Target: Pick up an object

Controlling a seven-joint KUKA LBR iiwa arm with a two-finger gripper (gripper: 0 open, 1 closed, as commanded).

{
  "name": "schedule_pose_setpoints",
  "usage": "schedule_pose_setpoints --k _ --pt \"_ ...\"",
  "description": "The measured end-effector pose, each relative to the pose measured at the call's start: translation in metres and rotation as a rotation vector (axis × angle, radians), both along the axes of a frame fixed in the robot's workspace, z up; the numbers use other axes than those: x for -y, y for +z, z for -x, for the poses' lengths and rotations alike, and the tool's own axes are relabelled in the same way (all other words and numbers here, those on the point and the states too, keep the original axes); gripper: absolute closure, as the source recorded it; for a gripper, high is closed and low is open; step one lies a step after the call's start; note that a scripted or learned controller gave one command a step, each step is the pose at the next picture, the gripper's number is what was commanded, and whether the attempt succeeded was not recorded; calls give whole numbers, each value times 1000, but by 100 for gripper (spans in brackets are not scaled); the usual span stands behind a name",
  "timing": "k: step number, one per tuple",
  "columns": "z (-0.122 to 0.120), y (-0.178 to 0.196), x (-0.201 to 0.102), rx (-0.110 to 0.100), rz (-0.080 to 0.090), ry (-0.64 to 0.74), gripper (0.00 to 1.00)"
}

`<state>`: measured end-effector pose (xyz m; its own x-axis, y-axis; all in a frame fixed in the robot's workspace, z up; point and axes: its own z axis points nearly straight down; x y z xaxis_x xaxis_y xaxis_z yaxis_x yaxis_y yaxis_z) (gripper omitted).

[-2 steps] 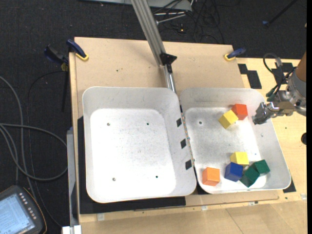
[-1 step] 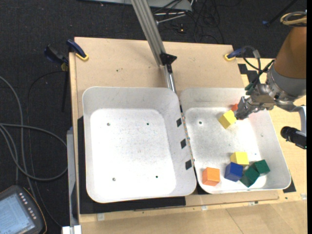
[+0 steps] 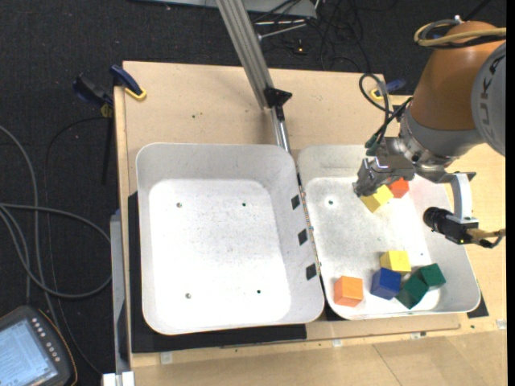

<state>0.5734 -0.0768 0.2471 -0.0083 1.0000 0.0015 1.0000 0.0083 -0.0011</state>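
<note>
We find the gripper (image 3: 372, 180) over the upper part of the right bin (image 3: 338, 215), hanging from the grey arm (image 3: 451, 95) with its orange band that reaches in from the right. Its dark body covers the fingertips, so we cannot tell how they stand. Just below and to the right of it sits a yellow block (image 3: 375, 198), tilted on a corner, touching or nearly touching the gripper's lower end; we cannot say whether it is held or simply lying on the bin floor. Tight against that block, on its upper right, we see a small orange block (image 3: 399, 189).

Moving outward, along the lower edge of the same bin we see a cluster of blocks well apart from the gripper: an orange cube (image 3: 348, 290) on the left, a blue cube (image 3: 386, 283) beside it, a second yellow cube (image 3: 396, 260) just above the blue one, and two green blocks (image 3: 422, 284) pressed together at the right end. A black cylindrical fitting (image 3: 447, 223) on a white bracket juts over the bin's right rim.

The left bin (image 3: 153, 215) lies just beside the right one, their rims meeting in the middle. Both rest on the tan counter (image 3: 201, 95), where a metal pole (image 3: 245, 39) rises from the far side and a blue clamp (image 3: 100, 91) grips the left corner.
</note>
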Motion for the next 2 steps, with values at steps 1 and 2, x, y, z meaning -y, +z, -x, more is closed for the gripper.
schedule_pose_setpoints --k 1,2 --pt "-13 7 -51 3 0 0 100" --pt "-14 7 -101 2 0 0 100"
